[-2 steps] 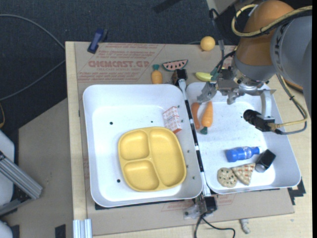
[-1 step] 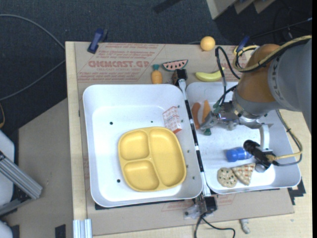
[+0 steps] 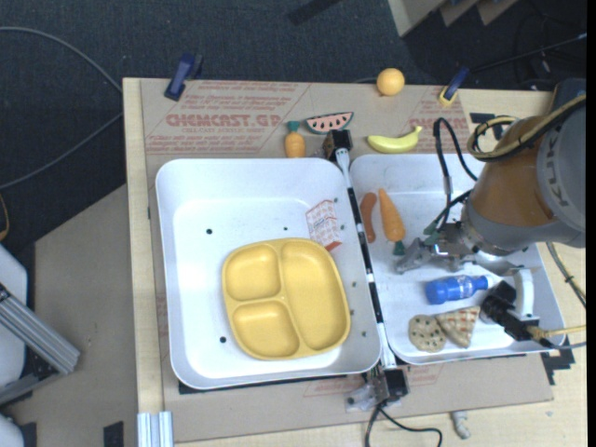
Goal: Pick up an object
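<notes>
"CHEMCAST GP" is printed in red on the bench board (image 3: 223, 119). The gripper (image 3: 417, 254) is lowered into the right bin (image 3: 410, 170) beside the carrot (image 3: 390, 215); its grip cannot be told.

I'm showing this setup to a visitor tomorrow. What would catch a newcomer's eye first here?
Probably the yellow divided plate, sitting large in the left bin. Next, the grey and orange arm reaching in from the right, its gripper low in the right bin among a carrot, a blue bottle and a cookie. A banana and watermelon slice lie on the bench behind the bins.
</notes>
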Robot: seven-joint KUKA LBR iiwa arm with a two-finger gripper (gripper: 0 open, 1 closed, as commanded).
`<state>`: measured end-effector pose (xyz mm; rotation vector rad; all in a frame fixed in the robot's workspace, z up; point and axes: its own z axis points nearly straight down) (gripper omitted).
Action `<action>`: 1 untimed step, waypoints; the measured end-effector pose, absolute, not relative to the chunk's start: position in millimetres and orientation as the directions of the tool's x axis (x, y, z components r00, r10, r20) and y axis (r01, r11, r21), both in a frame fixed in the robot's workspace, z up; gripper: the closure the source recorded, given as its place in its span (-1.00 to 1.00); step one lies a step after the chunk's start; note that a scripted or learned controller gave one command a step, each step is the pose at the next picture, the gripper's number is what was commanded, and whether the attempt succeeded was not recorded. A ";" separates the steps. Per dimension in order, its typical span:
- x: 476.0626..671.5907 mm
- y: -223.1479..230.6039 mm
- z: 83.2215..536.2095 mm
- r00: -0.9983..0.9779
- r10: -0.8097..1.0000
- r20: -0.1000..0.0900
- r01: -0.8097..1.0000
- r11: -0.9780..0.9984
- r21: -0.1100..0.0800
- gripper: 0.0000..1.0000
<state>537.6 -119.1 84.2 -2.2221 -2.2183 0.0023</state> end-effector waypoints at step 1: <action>507.7 -119.8 84.3 0.001 1.000 0.000 1.000 -0.001 -0.002 -1.00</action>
